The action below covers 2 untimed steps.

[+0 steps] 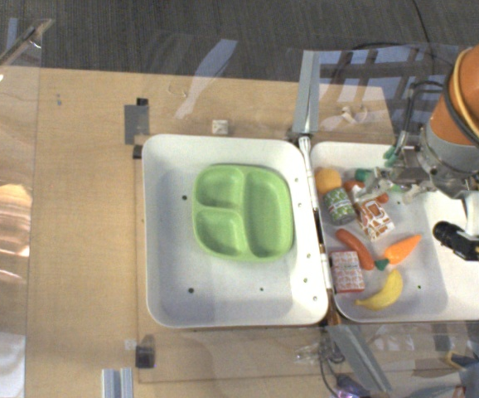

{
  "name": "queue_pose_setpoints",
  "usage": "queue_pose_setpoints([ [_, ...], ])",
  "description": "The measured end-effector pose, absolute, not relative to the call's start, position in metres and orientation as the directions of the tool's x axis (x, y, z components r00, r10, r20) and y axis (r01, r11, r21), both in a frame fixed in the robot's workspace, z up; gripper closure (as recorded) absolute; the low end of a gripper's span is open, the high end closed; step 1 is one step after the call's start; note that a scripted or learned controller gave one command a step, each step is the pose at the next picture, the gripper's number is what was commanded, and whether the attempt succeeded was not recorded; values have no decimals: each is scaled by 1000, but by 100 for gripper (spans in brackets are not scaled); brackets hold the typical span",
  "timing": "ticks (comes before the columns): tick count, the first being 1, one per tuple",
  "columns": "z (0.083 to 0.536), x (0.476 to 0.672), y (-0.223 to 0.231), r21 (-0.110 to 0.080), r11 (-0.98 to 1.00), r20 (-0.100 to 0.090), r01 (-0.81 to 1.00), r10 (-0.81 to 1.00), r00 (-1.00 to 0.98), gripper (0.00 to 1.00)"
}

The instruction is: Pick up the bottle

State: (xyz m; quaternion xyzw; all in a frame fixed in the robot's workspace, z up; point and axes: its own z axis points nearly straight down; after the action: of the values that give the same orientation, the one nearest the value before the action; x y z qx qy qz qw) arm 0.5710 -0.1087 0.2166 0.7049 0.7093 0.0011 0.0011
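The end effector (397,172), whose state I could not tell, hovered at upper right over the crowded right bin (455,305), where no bottle was clearly recognisable, so it risked grabbing a neighbouring toy.
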Motion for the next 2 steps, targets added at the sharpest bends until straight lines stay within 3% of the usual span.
queue_pose_setpoints([
  [1,96,604,-138,9,170,-4,985,985,-170,0],
  [2,115,631,-188,-3,491,12,871,871,-491,0],
])
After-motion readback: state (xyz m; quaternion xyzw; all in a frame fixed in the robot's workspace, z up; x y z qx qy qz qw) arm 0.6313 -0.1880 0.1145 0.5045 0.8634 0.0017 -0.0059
